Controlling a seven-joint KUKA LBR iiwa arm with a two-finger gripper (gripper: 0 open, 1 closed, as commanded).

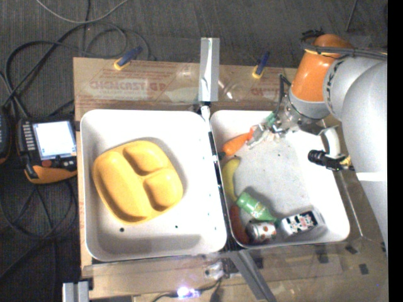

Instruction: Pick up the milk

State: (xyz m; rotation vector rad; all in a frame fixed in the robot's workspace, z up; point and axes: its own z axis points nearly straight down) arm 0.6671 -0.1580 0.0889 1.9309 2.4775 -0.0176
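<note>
- Finding the milk [301, 223] lying on its side in the right bin [289, 175], close to that bin's near wall and toward its right corner.
- Noting a can [261, 231] lying just beside the milk on its left, looking to be touching it or nearly so.
- Seeing a green bottle [255, 206] resting tilted just above the can, near the milk but apart from it.
- Spotting a banana [230, 172] lying along the right bin's left wall, beyond the bottle.
- Finding a carrot [234, 144] lying at a slant near the bin's far left corner, well apart from the milk.
- Seeing the gripper [259, 131] hanging over the far part of the right bin, its tip just beside the carrot's right end and well apart from the milk; being unable to tell whether it is released or clenched, with nothing of the milk in its grasp.
- Tracing the grey arm [359, 106] reaching in from the right, its orange band [315, 74] sitting above the wrist.
- Noting a yellow divided plate [138, 180] lying in the left bin [189, 121].
- Seeing both bins resting on a cardboard sheet [126, 83], with a small screened device [50, 140] lying on the floor to the left.
</note>
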